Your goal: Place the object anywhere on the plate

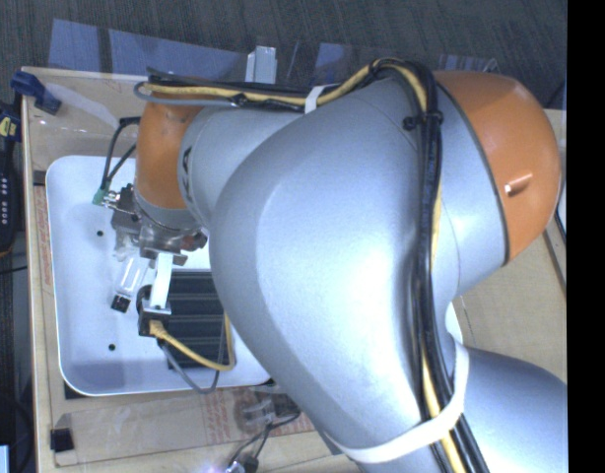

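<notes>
One grey arm (362, 264), orange-banded, nearest, covering most of bench. One gripper (133, 311) below it, over one white bin (71, 264); two fingers (131, 276) slightly apart, nothing between them. Object's place: cannot tell.

The bench (81, 116) is of pale wood and reaches from the upper left of the frame down to the lower edge. A shallow white bin (71, 264) lies on it at the left. A small black block (61, 439) sits near the lower left corner, just below the bin.
</notes>
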`<state>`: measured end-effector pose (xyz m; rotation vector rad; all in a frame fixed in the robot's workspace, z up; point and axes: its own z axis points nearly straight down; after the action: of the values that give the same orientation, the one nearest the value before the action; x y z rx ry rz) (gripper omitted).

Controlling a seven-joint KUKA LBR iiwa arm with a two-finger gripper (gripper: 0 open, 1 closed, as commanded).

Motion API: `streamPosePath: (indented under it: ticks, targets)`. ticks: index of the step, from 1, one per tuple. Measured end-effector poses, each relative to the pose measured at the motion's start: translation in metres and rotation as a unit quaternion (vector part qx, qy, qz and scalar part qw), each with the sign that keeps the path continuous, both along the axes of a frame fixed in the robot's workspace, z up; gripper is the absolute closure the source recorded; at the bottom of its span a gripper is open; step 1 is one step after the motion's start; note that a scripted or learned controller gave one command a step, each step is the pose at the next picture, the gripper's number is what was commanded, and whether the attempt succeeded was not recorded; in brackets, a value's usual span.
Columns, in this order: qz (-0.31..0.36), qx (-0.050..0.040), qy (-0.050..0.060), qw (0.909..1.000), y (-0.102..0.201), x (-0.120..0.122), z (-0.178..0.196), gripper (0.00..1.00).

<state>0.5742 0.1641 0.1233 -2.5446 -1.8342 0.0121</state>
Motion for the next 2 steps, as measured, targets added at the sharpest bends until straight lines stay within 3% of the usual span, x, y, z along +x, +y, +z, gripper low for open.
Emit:
streamPosePath:
  ticks: [1, 2]
  targets:
    - [-0.148, 0.0003, -0.003, 0.9890, -0.014, 0.081, 0.055, 1.00]
    - [-0.082, 0.0000, -0.003, 0.9966, 0.036, 0.081, 0.108, 1.00]
